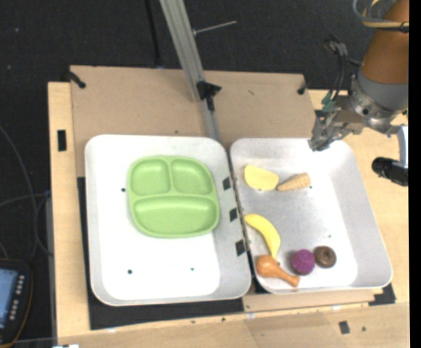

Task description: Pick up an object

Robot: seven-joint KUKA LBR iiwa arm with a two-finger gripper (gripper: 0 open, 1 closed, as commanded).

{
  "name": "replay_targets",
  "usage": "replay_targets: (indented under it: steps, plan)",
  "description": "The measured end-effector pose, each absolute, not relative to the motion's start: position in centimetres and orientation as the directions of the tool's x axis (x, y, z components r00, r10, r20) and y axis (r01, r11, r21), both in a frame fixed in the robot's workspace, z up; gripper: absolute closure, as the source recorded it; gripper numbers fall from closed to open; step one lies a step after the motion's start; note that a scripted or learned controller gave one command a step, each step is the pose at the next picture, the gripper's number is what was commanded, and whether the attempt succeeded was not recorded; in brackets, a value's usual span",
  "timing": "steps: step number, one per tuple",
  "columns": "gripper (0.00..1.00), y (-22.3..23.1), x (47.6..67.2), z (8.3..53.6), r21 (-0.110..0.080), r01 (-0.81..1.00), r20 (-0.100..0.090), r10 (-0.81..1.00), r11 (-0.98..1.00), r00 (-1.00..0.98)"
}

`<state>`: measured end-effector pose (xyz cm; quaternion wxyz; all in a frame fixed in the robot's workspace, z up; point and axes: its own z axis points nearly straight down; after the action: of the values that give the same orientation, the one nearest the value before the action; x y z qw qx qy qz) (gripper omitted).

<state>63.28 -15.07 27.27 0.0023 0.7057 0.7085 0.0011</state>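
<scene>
The right bin (348, 194) holds several toy foods: a yellow lemon wedge (260, 177), a tan cone-shaped piece (294, 183), a yellow banana (263, 232), an orange pear-like piece (275, 268), a purple ball (303, 261) and a brown donut (325, 257). My gripper (319, 143) hangs over the bin's far right corner, above and to the right of the tan piece, apart from every object. Nothing shows between its tips.
The left bin (109, 267) bears a green divided plate (174, 196). A slanted metal pole (188, 56) rises behind the bins. A tablet (0, 296) lies off the bench at the lower left. Bare floor in the right bin lies between the tan piece and the donut.
</scene>
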Motion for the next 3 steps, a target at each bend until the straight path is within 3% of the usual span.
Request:
replay_targets:
  steps: [3]
  plan:
    - [1.0,0.4,65.7,25.5,-0.001,1.0,0.0,1.0,0.005,-0.005]
